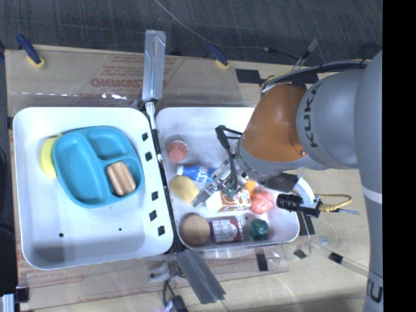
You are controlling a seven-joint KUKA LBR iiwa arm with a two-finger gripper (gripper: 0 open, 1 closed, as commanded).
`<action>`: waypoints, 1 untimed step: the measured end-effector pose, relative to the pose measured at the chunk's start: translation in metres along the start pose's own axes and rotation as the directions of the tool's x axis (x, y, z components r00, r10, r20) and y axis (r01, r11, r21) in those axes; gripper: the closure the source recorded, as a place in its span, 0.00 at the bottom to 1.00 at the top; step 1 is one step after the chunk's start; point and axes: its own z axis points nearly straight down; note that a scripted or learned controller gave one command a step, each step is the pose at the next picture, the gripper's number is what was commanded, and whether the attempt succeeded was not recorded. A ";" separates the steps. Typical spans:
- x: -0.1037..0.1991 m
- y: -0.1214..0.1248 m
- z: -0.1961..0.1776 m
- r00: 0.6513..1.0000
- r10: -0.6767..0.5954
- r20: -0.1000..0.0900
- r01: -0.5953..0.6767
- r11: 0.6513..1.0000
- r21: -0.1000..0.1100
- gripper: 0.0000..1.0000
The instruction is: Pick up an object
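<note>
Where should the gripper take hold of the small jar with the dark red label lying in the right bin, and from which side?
Probably across the jar's round body, coming straight down from above. It lies on its side along the bin's near wall, with a brown ball and a green object at its ends, so only its long sides look free.

From my remote seat this reads as a robotics lab. An industrial KUKA arm (331, 125) leans over a bench (338, 239) covered in taped-down cardboard, with blue clamps (30, 51) gripping its far edge. Two white bins (39, 239) sit side by side, split by a metal divider (153, 67). Loose cables (162, 8) trail across the dark carpeted floor (78, 12), and toy food fills the bins.
</note>
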 end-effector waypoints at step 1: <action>-0.012 0.010 0.043 0.988 0.152 -0.001 -0.152 0.988 0.000 0.00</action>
